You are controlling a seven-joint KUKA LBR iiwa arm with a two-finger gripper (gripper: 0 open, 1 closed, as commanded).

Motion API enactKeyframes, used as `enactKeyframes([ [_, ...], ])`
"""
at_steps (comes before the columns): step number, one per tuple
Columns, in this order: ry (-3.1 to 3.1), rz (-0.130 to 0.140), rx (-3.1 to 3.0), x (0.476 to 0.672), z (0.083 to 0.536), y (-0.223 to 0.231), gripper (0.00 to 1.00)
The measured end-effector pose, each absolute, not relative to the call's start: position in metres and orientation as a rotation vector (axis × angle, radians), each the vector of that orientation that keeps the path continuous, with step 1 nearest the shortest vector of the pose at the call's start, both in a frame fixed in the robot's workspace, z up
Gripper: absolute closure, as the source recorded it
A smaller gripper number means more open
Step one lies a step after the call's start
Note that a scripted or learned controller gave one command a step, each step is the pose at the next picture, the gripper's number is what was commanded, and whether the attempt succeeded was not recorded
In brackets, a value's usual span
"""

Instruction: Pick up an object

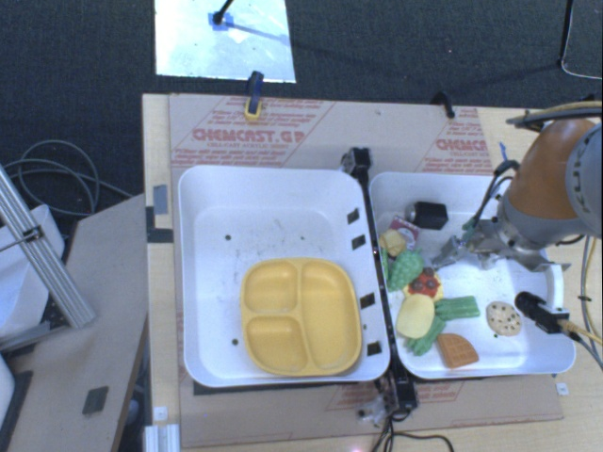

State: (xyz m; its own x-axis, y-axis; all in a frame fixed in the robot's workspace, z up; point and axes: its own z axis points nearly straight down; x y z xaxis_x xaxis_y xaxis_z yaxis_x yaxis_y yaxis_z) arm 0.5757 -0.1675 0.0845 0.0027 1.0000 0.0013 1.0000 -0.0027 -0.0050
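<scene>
A tan bench [160, 281] is seen on dark carpet [75, 55], with a cardboard sheet [283, 130] under two white bins. A yellow tray [301, 314] lies in the left bin [217, 205]. In the right bin [452, 188], small things are heaped by the divider: a black block [430, 215], green pieces [405, 269], a yellow lump [415, 316], a cookie [503, 318], an orange wedge [456, 350]. The claw [450, 250] is lowered among them; whether it is clenched cannot be told. A shiny plate [224, 26] lies beyond the bench.
</scene>
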Motion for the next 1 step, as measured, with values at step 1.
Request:
enactKeyframes([
  [1,-2.233,-0.006,-2.218,0.6304,0.0855,-0.1483,0.00],
])
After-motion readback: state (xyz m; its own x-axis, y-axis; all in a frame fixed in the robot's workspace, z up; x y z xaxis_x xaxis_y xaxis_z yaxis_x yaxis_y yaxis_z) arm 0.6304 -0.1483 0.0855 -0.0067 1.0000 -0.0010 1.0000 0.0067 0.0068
